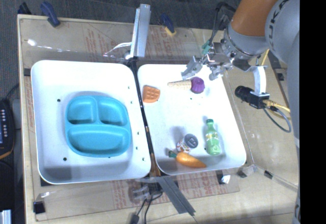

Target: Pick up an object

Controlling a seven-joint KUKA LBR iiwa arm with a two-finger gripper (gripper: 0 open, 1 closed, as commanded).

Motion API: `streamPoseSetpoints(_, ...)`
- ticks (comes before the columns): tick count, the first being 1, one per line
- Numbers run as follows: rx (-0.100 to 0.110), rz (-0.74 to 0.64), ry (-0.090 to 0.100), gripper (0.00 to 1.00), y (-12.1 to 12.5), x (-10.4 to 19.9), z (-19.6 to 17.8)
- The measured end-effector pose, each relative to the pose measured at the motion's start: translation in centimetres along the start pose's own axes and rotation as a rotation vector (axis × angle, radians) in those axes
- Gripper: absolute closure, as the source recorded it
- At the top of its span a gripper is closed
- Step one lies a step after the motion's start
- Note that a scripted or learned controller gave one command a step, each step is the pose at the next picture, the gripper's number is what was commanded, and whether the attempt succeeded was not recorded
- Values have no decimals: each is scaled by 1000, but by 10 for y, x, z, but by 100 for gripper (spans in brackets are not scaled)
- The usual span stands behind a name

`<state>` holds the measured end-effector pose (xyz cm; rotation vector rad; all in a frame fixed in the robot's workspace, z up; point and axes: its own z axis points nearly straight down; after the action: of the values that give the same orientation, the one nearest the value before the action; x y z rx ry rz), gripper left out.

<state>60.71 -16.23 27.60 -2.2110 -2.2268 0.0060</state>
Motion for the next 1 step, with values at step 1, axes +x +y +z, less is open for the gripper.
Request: streamPoseSetpoints(1,0,0,0,0,-30,-48,121)
